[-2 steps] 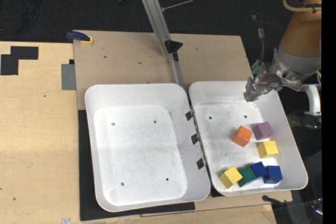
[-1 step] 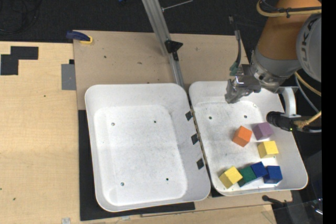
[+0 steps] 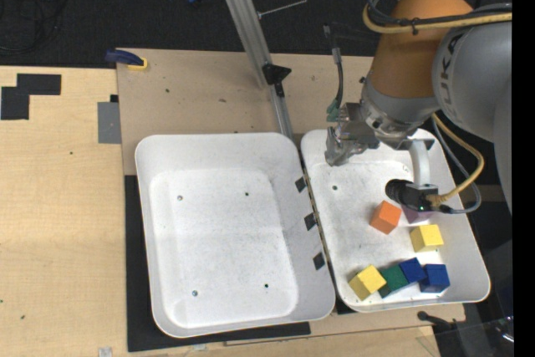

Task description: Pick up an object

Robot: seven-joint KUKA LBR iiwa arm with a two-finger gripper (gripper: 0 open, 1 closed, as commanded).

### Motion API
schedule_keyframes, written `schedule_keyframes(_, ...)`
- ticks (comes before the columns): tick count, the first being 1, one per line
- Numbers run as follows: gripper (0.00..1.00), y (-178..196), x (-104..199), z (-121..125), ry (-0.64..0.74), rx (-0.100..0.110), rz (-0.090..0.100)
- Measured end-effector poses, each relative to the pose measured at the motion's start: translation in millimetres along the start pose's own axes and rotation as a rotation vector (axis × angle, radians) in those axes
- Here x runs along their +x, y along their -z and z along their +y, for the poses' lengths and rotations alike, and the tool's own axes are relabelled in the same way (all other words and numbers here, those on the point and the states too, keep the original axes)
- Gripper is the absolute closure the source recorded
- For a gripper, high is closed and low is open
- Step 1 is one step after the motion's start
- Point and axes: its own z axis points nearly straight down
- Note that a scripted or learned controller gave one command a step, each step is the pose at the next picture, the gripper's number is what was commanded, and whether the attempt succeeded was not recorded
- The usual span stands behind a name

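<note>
Hovering over the right bin's [image 3: 334,180] far corner, the hand [image 3: 341,142] carries nothing visible; whether it is open or closed cannot be told. The blocks [image 3: 399,276] lie clustered near the front, well apart, so descending here would likely grasp nothing.

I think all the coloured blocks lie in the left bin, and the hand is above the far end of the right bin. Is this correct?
Not quite. The camera view shows the blocks, like the orange block and a yellow block, in the right bin, not the left bin. The hand is indeed above the right bin's far end.
</note>
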Motion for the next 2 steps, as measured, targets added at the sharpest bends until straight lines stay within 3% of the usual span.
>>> schedule_keyframes(2,1.0,-12,100,-1,-0.001,0.0,-0.001)
